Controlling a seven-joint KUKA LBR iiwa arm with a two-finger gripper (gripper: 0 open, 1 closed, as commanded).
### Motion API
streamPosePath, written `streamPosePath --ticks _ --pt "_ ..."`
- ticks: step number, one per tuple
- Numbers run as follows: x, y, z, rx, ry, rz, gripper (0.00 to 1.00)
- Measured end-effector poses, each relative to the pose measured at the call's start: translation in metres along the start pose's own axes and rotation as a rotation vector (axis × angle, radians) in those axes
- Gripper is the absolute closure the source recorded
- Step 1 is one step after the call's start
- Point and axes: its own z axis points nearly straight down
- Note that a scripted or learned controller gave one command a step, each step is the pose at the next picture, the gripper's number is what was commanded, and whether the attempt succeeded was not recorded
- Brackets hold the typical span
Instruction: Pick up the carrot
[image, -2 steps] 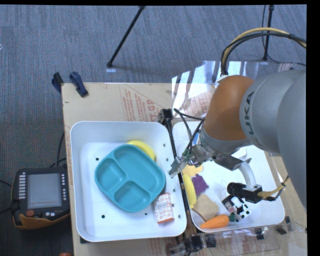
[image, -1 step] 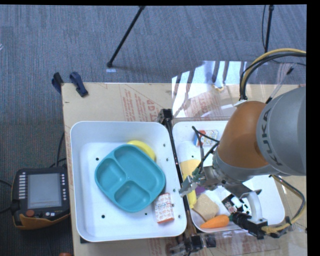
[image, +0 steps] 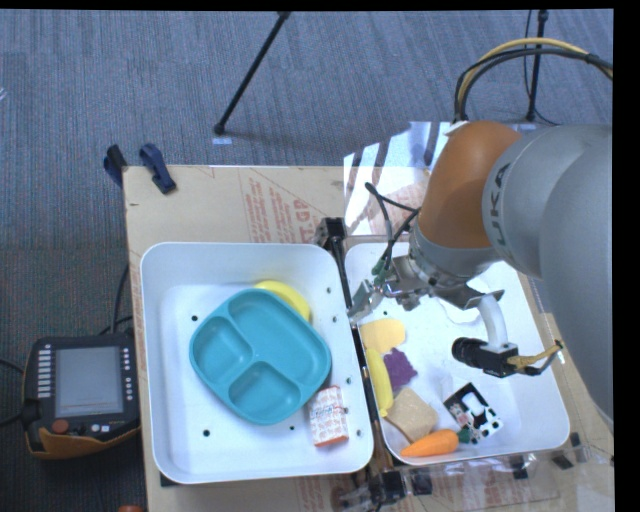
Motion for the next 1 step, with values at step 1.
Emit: streamPosePath --ticks 1 --pt "-0.0379 0.0578 -0.0002 0.001 0.000 0.027 0.00"
